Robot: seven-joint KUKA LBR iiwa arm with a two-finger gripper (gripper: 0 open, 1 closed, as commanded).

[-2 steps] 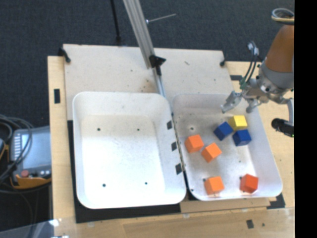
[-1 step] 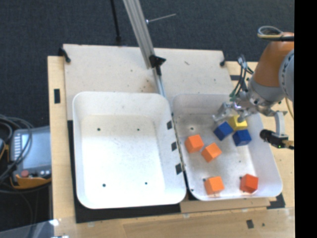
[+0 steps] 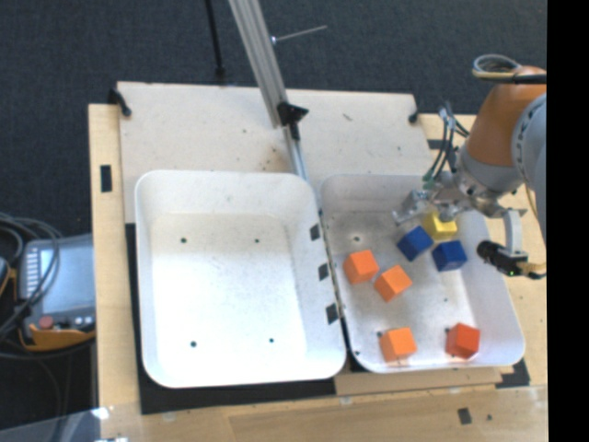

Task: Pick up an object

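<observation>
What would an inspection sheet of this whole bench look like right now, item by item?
Surface: wooden bench with a speckled white board; two white bins, left bin and right bin, side by side.
Job's things: in the right bin, three orange cubes, a red cube, two blue cubes, a yellow cube.
Clutter: nothing seen.
Grippers: gripper low over the yellow cube; whether it grips cannot be told.
Cables: wires along the wrist; cords left of the bench.
Surroundings: dark carpet, slanted metal rail, control pendant at left.
</observation>
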